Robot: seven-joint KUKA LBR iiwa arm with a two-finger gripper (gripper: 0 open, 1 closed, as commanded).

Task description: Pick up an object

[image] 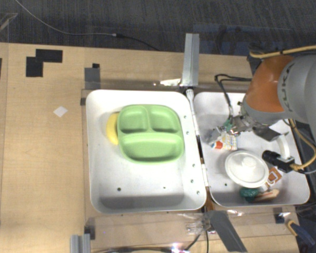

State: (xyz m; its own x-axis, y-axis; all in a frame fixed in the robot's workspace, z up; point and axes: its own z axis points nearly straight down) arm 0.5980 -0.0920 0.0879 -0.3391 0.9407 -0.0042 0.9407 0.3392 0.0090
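The gripper (pixel 227 126) dips into the right bin (pixel 304 194) over a small, light-looking packet (pixel 225 139), best pinched across its thin sides, I think.

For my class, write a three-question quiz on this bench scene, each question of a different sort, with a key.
1. True or false: the green tray lies in the left bin.
2. Which bin holds the white bowl? A) left B) right
3. Fill in: a ______ thing peeks out from under the green tray's left edge.

Key:
1. True.
2. B, the right bin; the bowl sits near its middle, with the gripper above the clutter just up and left of it.
3. Yellow.
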